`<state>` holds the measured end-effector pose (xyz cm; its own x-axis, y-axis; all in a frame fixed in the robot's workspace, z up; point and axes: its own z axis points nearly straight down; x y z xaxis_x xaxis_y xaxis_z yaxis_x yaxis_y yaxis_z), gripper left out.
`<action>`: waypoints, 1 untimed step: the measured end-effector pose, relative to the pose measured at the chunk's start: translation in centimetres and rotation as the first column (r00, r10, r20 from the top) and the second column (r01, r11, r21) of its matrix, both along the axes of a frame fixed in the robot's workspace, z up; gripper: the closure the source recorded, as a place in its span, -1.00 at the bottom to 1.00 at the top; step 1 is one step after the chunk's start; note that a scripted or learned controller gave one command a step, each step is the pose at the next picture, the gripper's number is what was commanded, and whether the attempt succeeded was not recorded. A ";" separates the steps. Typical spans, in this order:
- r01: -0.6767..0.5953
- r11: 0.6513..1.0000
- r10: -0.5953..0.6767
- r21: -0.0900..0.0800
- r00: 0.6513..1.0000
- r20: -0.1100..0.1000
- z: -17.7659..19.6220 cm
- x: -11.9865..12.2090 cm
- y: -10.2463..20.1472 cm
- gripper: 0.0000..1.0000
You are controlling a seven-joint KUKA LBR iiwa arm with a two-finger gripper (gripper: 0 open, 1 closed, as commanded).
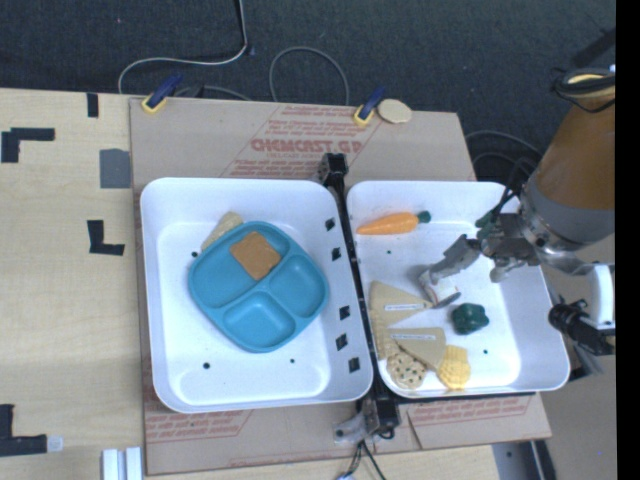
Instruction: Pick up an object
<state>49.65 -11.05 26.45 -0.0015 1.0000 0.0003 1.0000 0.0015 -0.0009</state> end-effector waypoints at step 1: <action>-0.004 1.000 0.004 0.000 1.000 -0.001 -6.5 7.9 3.1 -1.00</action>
